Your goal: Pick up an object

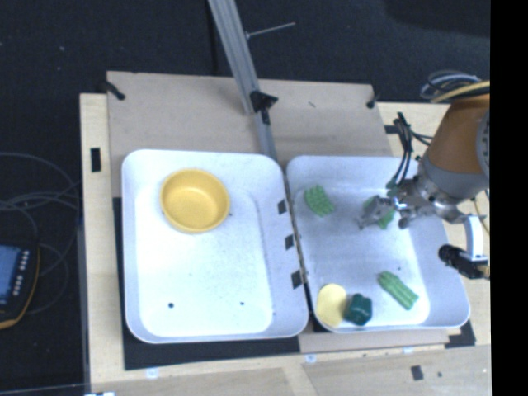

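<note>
You can't really tell what the claw (381, 214) has, its tips are just a blur with something greenish there. The arm (459, 151) gets cut off at the right edge.

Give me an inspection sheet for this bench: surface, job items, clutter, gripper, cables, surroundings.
Surface: tan bench with a left bin and a right bin side by side.
Job items: yellow bowl upright in the left bin; in the right bin a ridged green piece, a green bar, a yellow round piece touching a dark green block at the near edge.
Clutter: nothing seen.
Gripper: gripper low over the right bin; finger state unclear.
Cables: black cables along the arm; loose wires on the floor at left.
Surroundings: metal pole, handheld screen at left.
</note>
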{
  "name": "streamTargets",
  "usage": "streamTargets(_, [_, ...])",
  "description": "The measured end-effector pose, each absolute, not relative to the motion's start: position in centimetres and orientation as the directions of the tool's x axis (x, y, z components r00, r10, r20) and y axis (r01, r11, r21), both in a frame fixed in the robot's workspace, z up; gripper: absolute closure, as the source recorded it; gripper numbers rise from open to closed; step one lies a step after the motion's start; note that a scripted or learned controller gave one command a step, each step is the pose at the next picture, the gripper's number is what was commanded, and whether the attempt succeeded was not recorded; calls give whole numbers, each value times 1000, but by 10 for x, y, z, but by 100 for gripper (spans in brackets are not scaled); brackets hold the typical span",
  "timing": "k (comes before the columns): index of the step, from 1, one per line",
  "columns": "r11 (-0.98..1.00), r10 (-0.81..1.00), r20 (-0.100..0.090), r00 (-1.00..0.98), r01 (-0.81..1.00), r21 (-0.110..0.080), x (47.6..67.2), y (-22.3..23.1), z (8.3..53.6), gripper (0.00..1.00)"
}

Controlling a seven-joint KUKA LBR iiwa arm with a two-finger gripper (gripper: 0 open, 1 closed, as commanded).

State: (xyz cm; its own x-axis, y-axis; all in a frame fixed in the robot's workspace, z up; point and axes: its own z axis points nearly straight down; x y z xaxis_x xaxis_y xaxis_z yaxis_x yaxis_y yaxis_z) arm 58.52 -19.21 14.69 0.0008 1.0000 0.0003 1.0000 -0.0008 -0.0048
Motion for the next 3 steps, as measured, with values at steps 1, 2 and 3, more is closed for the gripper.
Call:
streamTargets(1, [-1, 1000, 0, 1, 1000, -2, 585, -193, 99, 0])
streamTargets(2, [-2, 1000, 0, 2, 1000, 2, 586, -193, 112, 100])
streamTargets(3, [0, 1000, -1, 0, 1000, 6, 590, -192, 175, 100])
